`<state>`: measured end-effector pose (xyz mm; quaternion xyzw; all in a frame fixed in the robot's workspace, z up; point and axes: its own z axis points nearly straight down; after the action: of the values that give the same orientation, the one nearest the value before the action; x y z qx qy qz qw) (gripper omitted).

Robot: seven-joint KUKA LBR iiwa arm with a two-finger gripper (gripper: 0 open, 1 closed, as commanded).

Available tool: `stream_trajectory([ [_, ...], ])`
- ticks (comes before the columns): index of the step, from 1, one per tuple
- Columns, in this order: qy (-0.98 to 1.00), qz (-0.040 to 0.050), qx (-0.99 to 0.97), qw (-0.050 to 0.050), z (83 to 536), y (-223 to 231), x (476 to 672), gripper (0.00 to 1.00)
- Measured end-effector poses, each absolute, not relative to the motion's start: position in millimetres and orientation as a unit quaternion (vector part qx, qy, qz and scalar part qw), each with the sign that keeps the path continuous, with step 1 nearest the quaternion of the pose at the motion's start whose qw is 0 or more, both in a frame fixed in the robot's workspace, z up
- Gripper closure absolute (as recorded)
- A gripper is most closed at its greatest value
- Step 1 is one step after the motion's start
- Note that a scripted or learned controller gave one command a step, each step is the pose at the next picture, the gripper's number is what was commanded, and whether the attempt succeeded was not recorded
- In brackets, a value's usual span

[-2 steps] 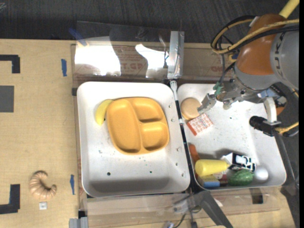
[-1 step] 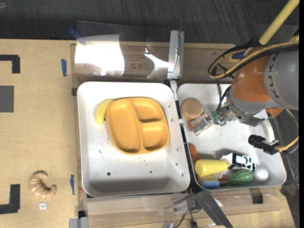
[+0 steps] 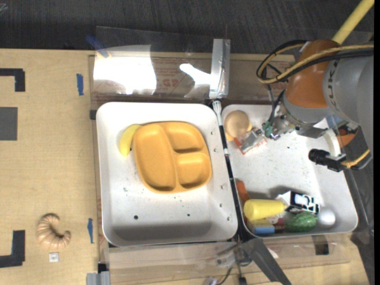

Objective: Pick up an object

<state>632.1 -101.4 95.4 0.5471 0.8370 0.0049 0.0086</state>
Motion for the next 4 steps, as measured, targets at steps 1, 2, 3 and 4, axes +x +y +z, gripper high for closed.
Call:
stream_trajectory([
  [1, 0.843, 0.0030, 0.538, 0.005, 95, -104, 661.5, 0.00],
  [2, 0.844, 0.0060, 0.537, 0.014, 110, -104, 666.0, 1.00],
  [3, 0.844, 0.0046, 0.536, 0.009, 108, -103, 664.1, 0.00],
  [4, 0.916, 0.0041, 0.402, 0.008, 97, -117, 654.5, 0.00],
])
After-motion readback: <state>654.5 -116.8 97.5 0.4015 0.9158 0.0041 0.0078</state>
